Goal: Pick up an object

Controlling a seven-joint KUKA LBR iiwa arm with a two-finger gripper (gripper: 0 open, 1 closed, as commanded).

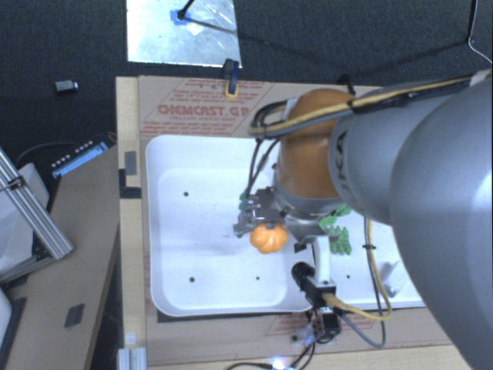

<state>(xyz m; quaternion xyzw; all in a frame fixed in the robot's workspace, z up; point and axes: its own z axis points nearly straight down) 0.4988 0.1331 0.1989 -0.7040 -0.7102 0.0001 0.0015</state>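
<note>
Arm: I see my arm (400,176) reach in from the right and cover most of the right bin.
Gripper: my gripper (258,220) hangs low over the left bin (177,230), right at the pumpkin; I cannot tell whether it is clenched or released, as the wrist hides it.
Pumpkin: a small orange pumpkin (268,239) sits at the bin's right side, touching or just under the gripper; I judge it the target, though I see no proof of a grasp.
Green thing: a leafy green item (337,233) lies just right of the pumpkin, near the divide between bins; it could snag.
Cables: a black and yellow cable (362,312) trails along the near rim.
Surface: cardboard (192,106) lies under the bins.
</note>
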